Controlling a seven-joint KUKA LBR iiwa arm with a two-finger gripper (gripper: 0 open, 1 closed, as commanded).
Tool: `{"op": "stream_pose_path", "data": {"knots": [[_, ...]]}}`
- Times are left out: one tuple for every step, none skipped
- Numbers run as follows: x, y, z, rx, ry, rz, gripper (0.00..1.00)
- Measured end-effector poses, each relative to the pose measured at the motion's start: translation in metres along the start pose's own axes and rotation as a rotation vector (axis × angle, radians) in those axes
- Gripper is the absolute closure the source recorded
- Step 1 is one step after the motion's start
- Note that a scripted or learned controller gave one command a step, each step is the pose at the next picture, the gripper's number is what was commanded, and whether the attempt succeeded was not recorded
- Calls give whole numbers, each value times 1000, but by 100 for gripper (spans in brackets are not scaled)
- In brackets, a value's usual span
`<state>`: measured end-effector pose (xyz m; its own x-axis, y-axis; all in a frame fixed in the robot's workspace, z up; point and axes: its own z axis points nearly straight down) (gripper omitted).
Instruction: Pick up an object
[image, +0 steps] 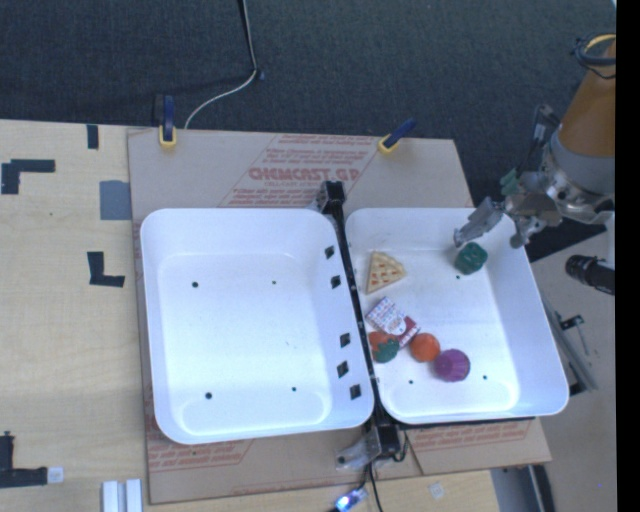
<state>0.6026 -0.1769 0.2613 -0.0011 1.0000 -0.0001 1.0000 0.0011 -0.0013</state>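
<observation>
My gripper (492, 238) hangs over the far right corner of the right bin (541, 330), fingers spread open with nothing between them. A small dark green object (470, 258) lies on the bin floor just below the left fingertip (466, 236); I cannot tell whether they touch. Further left a tan waffle-patterned wedge (383, 270) lies near the divider. Toward the front sit a red and white packet (390, 318), a green and red piece (383, 347), an orange ball (425, 347) and a purple ball (452, 365).
The left bin (150, 235) stands beside the right one, with a black clip strip (345, 300) along their shared rims. Both rest on a cardboard sheet (290, 170) clamped at its far edge. A white cable (225, 95) runs behind it.
</observation>
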Motion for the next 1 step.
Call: {"op": "stream_pose_path", "data": {"knots": [[-32, 16, -156, -19, -8, 0, 0]]}}
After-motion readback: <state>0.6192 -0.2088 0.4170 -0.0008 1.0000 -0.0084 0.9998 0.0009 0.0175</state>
